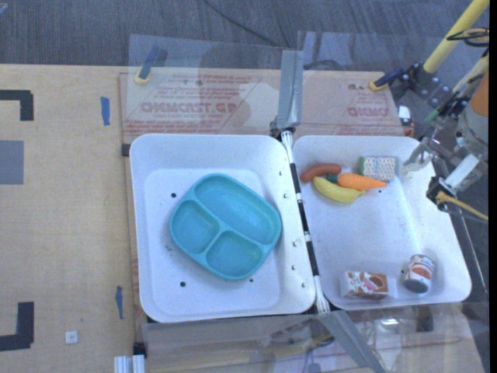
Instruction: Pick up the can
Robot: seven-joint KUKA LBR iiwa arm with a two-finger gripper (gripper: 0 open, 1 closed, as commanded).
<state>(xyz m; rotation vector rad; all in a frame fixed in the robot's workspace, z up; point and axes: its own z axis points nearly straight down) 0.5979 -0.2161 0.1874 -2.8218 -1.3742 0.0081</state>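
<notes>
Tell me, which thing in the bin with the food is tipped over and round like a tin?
That is the can, lying on its side in the right bin's near corner, beside the small carton. The banana, carrot and sausage cluster at the far end.

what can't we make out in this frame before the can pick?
- Gripper, camera view: cut off by the right edge, state unreadable.
- Can label: too small to read.
- Small carton print: blurred.
- Sponge-like block: too small to identify.

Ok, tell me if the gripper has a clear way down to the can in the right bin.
Probably yes. The can lies near the right bin's front right corner with bare floor around it; only the small carton sits beside it, apart. The gripper is at the bin's right edge, nothing between them.
</notes>
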